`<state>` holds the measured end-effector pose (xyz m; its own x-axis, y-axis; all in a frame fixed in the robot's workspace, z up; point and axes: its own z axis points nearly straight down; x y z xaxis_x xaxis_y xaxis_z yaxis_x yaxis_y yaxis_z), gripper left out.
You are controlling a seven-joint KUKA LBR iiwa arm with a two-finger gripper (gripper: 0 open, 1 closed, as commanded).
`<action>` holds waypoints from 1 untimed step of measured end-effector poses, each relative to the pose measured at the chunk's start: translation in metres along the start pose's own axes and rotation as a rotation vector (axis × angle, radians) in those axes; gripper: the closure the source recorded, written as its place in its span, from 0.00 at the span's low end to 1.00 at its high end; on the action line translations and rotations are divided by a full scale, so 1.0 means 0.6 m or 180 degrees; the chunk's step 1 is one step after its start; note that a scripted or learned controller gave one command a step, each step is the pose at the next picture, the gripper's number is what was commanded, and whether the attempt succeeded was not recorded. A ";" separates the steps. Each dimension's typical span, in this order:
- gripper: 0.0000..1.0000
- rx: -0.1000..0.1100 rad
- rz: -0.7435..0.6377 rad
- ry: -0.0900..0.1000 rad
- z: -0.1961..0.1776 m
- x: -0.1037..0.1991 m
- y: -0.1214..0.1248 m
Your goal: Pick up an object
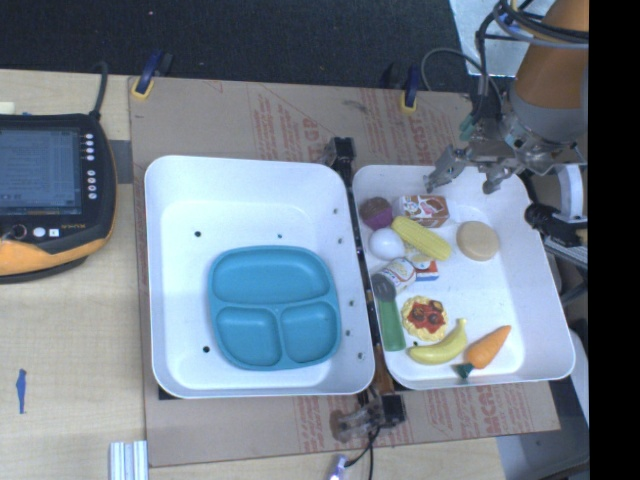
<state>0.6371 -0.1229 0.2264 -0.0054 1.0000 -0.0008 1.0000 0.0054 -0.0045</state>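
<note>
just below the open end effector (468, 175), a cookie (478, 240).

My right-hand white bin (540, 298) has bare floor along its right side. Its left side is crowded: yellow corn cob (421, 237), white egg (385, 243), round tan biscuit (478, 240), yellow banana (440, 346), orange carrot (487, 348) lie close together.

A pale wooden bench (60, 368) carries a brown cardboard sheet (250, 118), held at its far edge by blue and yellow clamps (147, 73). Beyond the bench lies dark, speckled floor (250, 13). On the left sits a control tablet (50, 193) with a grey screen and orange casing. Light is even and soft.
</note>
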 end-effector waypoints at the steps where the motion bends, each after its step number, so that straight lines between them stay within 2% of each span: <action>1: 0.00 0.0008 -0.0002 -0.0002 0.197 0.020 -0.011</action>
<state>0.6299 -0.1111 0.1084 -0.0061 1.0000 -0.0014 1.0000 0.0060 -0.0071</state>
